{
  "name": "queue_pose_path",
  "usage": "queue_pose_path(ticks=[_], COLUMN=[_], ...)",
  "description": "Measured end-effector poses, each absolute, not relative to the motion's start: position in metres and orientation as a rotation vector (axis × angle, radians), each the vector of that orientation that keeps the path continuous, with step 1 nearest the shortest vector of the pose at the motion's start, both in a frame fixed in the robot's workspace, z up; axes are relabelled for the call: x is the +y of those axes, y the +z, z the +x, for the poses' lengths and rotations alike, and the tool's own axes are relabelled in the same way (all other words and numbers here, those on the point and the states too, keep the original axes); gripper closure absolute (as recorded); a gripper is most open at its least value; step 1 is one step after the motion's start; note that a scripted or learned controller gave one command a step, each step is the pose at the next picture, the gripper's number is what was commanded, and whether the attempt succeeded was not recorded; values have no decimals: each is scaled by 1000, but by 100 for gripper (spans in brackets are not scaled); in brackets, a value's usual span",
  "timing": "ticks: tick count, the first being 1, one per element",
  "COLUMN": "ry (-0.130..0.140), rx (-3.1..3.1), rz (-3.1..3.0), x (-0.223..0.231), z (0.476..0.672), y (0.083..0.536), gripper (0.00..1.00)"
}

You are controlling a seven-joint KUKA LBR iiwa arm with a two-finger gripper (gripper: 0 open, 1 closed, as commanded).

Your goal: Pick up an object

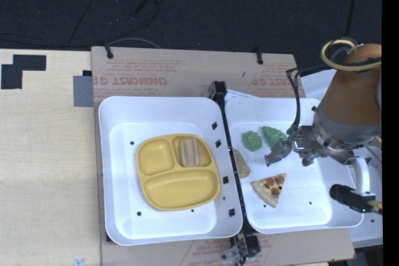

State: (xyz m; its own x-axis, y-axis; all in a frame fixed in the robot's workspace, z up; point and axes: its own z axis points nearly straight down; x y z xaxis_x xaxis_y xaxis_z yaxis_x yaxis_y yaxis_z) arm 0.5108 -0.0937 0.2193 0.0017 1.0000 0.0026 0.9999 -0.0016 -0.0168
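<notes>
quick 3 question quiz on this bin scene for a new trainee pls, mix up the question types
1. True or false: the yellow divided tray lies in the left bin.
2. Multiple choice: which item lies nearest the front edge of the right bin? A) pizza slice B) green pieces C) tan item
3. Fill in: the tray compartment holding the tan cylinder-like piece is the upper ____ one in the camera view.

Key
1. True.
2. A; the green pieces sit further back, near the gripper, and the tan item lies against the divider.
3. Right.
</notes>
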Motion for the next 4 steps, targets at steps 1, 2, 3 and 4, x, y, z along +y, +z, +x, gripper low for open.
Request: queue_pose_path(ticks=[1,2,3,4], ry=[4,9,7,2], rx=[-2219,-2215,-2217,-2220], rz=[-2218,-2215,-2217,-2227], x=[-94,-91,-92,-94], z=[513,514,513,514], y=[226,161,98,90], gripper=[0,0,0,0])
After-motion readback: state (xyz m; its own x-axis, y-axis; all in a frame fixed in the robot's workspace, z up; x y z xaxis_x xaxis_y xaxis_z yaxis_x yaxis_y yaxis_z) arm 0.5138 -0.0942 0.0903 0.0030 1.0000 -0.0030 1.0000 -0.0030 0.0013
